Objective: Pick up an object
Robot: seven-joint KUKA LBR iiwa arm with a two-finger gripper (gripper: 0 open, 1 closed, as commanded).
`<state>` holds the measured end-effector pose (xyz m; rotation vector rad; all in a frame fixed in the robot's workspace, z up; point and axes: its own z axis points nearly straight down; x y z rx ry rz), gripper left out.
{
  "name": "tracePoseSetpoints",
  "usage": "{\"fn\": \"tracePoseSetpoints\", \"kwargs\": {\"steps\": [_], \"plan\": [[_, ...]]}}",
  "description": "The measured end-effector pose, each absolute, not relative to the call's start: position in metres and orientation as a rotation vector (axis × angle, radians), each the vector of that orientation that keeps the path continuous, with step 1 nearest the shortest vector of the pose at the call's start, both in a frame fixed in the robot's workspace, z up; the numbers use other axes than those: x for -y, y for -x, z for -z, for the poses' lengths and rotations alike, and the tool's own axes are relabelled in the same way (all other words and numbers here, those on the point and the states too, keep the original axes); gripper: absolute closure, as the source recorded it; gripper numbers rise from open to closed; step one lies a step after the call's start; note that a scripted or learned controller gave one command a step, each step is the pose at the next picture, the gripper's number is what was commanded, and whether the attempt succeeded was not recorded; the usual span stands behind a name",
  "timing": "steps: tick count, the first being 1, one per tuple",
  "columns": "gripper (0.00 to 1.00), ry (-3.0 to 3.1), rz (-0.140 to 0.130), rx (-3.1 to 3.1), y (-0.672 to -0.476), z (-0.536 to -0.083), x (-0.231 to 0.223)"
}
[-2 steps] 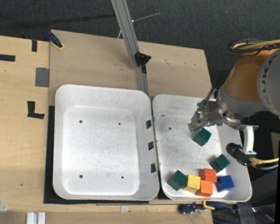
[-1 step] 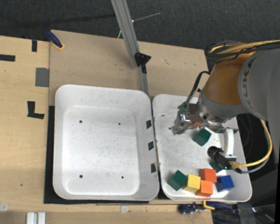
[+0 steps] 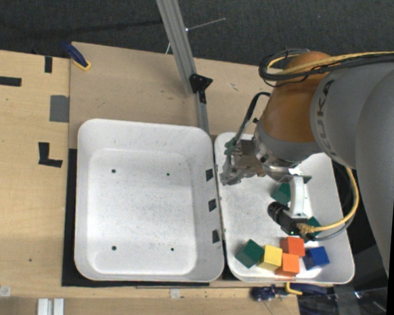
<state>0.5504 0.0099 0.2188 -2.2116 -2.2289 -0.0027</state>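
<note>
Nothing's getting picked yet, the gripper (image 3: 231,171) is hanging over the right bin (image 3: 247,205) near its left wall, and I honestly can't tell its state. Blocks (image 3: 274,256) are sitting bunched at the bin's near edge, well apart, untouched.

Left white bin (image 3: 142,203) on the wooden surface (image 3: 18,187), black mat edge (image 3: 68,245) just under the bin, slanted grey metal pole (image 3: 182,47) above the bin, black tape marks (image 3: 44,154) left of the bin, blue clip (image 3: 77,54) well above-left
</note>
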Motion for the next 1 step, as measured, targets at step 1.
{"fn": "tracePoseSetpoints", "kwargs": {"steps": [1], "plan": [[1.0,2.211,0.0,2.228,-0.5526,-0.2242,-0.0623]]}}
